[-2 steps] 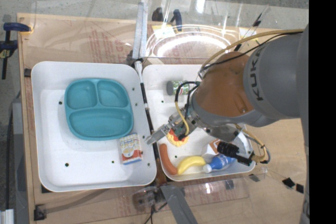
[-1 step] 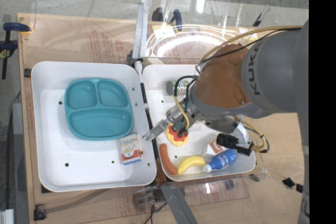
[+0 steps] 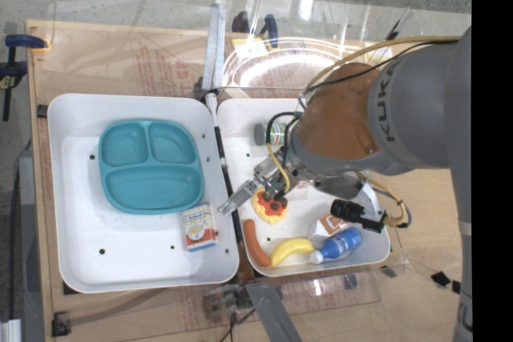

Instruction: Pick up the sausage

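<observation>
**Gripper low over right bin**

Two-finger gripper [image 3: 268, 187] poised above small yellow-and-red toy [image 3: 272, 208]. Reddish-brown sausage [image 3: 252, 242] lying apart, beside yellow banana [image 3: 292, 251] and blue bottle [image 3: 338, 245]. In left white bin [image 3: 68, 196]: teal divided plate [image 3: 150, 166], small carton [image 3: 199, 227].

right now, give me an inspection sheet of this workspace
surface: wooden bench bearing left bin and right bin
job's things: sausage lying at the right bin's front left, beside the banana, ungrasped
clutter: bottle, small yellow-and-red toy; in the left bin a teal divided plate and small carton
grippers: gripper above the toy
cables: yellow and black cables along the wrist
surroundings: blue clamp at the bench's left edge
</observation>
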